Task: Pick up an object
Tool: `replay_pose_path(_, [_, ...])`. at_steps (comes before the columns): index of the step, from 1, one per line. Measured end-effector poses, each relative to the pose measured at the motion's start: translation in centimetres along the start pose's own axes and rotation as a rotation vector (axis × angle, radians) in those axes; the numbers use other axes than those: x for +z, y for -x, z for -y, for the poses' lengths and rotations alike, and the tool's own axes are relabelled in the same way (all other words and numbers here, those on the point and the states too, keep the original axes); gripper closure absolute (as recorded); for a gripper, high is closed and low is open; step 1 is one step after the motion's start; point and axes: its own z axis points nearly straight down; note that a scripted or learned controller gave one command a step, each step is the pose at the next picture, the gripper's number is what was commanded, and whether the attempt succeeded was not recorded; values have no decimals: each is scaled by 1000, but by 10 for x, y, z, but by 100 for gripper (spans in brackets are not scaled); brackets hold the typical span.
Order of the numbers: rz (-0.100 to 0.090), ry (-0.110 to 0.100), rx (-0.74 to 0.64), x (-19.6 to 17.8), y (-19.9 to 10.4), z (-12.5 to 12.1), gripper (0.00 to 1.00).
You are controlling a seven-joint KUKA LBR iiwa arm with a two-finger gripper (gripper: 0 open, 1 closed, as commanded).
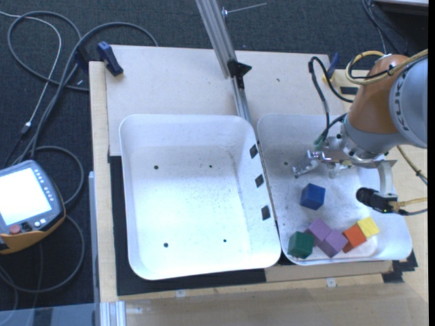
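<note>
In the right bin (275, 138), my gripper (304, 164) hangs over the middle, its silver fingers spread open with nothing between them. A blue cube (312, 195) lies just in front of it, apart from the fingers. Along the bin's front edge sit a green block (300, 244), two purple blocks (319, 231) (334, 242), an orange block (354, 236) and a yellow block (368, 226), packed close together.
The left bin (136, 131) stands beside the right one, their walls touching along the middle. A metal rail (216, 29) slants in from the top to the bins' junction. A black cable fitting (372, 197) on the arm hangs over the right bin's right side.
</note>
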Motion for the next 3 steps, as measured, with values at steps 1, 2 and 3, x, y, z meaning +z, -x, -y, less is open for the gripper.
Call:
replay_pose_path(1, [1,4,1,2,-34,38,0])
replay_pose_path(2, [2,6,2,2,-47,62,0])
replay_pose_path(3, [6,11,4,1,-14,60,0])
